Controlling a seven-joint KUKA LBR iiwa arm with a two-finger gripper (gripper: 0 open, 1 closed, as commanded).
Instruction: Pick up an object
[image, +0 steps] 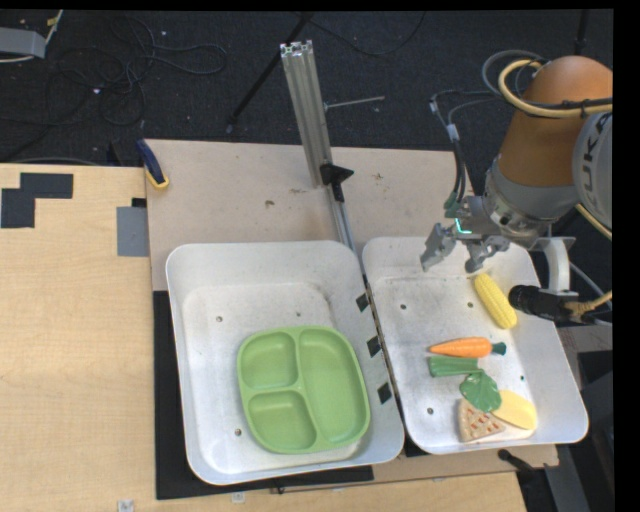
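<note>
My gripper (459, 253) hangs over the far edge of the right bin (420, 420), its two fingers spread open with nothing between them. A yellow corn cob (494, 300) lies just to the right of and nearer than the fingers. Below it rest an orange carrot (462, 348), a green piece (452, 367), a green leafy toy (482, 392), a yellow wedge (516, 410) and a waffle-like piece (478, 426).
The left bin (200, 300) holds a green divided plate (300, 388). A metal post (310, 110) stands behind the bins, slanting down between them. Wooden bench surface lies to the left.
</note>
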